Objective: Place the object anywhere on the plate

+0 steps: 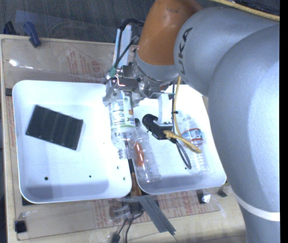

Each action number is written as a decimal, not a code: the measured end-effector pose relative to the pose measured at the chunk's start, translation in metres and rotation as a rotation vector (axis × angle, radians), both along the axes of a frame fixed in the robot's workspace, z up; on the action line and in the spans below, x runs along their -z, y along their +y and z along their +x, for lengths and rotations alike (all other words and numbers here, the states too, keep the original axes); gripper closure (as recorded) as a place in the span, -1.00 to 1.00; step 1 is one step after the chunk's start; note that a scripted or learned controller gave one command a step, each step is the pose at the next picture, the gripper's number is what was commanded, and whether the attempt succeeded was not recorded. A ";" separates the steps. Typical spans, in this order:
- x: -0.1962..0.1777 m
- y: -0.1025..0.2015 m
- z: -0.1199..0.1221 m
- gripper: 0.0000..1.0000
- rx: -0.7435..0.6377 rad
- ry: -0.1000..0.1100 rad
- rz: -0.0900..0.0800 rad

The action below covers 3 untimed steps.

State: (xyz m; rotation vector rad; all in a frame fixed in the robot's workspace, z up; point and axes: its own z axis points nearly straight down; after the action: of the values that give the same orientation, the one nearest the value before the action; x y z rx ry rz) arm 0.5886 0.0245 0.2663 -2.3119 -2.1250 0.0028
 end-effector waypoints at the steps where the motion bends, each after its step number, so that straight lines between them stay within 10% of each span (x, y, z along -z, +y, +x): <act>1: 0.013 0.042 0.057 1.00 0.006 0.003 -0.001; 2: 0.025 0.131 0.067 1.00 0.041 0.001 -0.001; 3: 0.087 0.139 0.059 1.00 0.034 0.005 -0.002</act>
State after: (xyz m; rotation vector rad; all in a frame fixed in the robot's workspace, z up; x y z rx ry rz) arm 0.6476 0.1640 0.1795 -2.3460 -2.0849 0.0100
